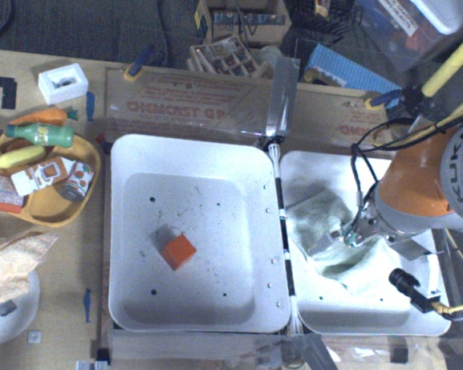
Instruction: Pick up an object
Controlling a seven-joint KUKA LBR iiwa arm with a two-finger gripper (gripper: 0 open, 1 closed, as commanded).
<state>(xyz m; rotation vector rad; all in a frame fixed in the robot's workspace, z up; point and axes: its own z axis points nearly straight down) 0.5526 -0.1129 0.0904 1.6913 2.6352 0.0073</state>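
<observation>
A: Left white bin (136,172)?
B: Floor open on all sides of the small orange cube (180,251), which sits left of centre, well apart from every wall.
A: Right white bin (413,313)?
B: Obstructed. The grey arm with the orange band (413,184) overhangs it, with a crumpled pale cloth (321,220) covering the middle.

Both bins: white plastic, smooth, slight sheen; left bin (136,172) floor speckled with dark flecks. Orange block (180,251) looks matt, maybe foam. Right bin (413,317) has a crumpled pale cloth (318,224), soft and dull. Arm (425,185): glossy orange band, smooth grey shell. Bench (32,70) is light wood, matt.
</observation>
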